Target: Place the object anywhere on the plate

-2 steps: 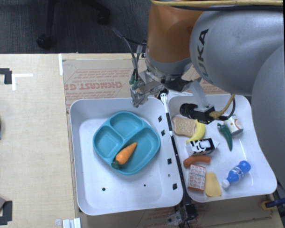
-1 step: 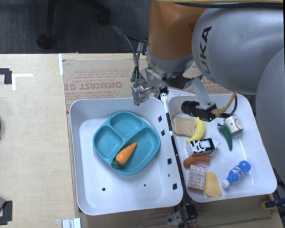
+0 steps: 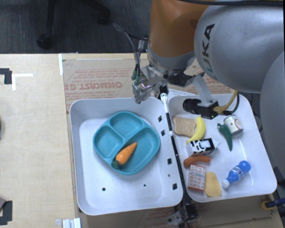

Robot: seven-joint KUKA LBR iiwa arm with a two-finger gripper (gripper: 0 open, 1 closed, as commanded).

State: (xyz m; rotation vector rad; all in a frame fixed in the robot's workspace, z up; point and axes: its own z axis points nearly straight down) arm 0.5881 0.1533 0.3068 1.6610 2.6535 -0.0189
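Your grey-and-orange arm (image 3: 214,34) reaches in from three o'clock and hangs over the far rim where the two white bins meet. The gripper (image 3: 148,85) sits at about twelve o'clock from the blue plate (image 3: 106,136); from this angle you cannot tell how its tips stand, and nothing can be seen in its hold. The carrot (image 3: 125,154) lies on the plate in the left bin (image 3: 89,183), in the large compartment toward five o'clock, its green end pointing to seven o'clock. In the right bin (image 3: 255,144) you see a slice of bread (image 3: 182,126) touching a banana (image 3: 199,129), a green pepper (image 3: 226,136), a small can (image 3: 234,124), a black-and-white carton (image 3: 202,145), a sausage (image 3: 196,159), a red packet (image 3: 196,176), a cheese wedge (image 3: 212,184) and a blue-capped bottle (image 3: 236,174).
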